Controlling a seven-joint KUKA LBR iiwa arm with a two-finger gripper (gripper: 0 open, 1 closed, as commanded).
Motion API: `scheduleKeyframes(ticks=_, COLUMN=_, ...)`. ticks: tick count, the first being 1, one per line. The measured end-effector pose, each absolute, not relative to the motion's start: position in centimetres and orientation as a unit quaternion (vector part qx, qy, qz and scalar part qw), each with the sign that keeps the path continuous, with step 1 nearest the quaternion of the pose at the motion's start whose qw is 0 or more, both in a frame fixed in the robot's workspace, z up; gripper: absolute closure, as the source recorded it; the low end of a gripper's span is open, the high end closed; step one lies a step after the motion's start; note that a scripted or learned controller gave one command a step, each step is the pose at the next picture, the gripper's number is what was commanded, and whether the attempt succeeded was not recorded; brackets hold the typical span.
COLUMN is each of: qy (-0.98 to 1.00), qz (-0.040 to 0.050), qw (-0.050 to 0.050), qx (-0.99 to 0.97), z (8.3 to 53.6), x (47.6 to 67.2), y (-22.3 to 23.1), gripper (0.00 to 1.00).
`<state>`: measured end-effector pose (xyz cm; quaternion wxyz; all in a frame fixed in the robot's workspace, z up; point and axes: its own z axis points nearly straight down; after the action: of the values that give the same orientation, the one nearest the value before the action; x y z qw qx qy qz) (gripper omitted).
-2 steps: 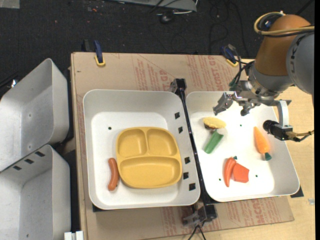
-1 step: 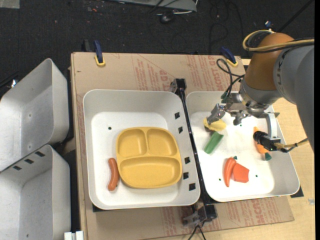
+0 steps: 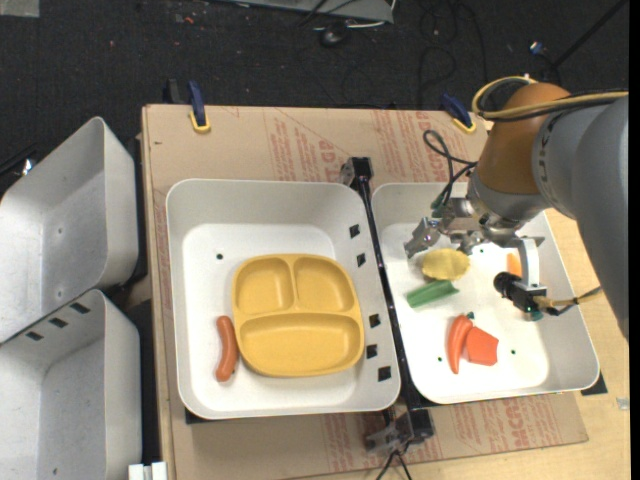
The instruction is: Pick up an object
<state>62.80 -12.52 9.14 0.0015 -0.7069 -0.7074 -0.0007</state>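
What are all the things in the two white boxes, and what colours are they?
Left bin: one, white, left half of the bench.
Right bin: one, white, beside it.
Divided plate: one, yellow, in the left bin.
Sausage: one, red-brown, left of the plate.
Yellow lump: one, right bin, under the gripper.
Green stick: one, right bin, below the lump.
Orange wedge: one, right bin.
Red-orange stick: one, touching the wedge.
Gripper: one, grey, over the lump.
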Motion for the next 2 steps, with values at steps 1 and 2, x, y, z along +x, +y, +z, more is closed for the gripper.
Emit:
scheduleKeyframes(ticks=1, qy=-0.707, qz=-0.0008, qw=-0.001, qx=-0.707, z=10.3, x=62.8, y=-12.7, gripper=1.0)
scheduleKeyframes(ticks=2, qy=-0.708, qz=-0.0003, qw=-0.001, qx=-0.707, z=16.2, x=63.4, y=-12.5, gripper=1.0)
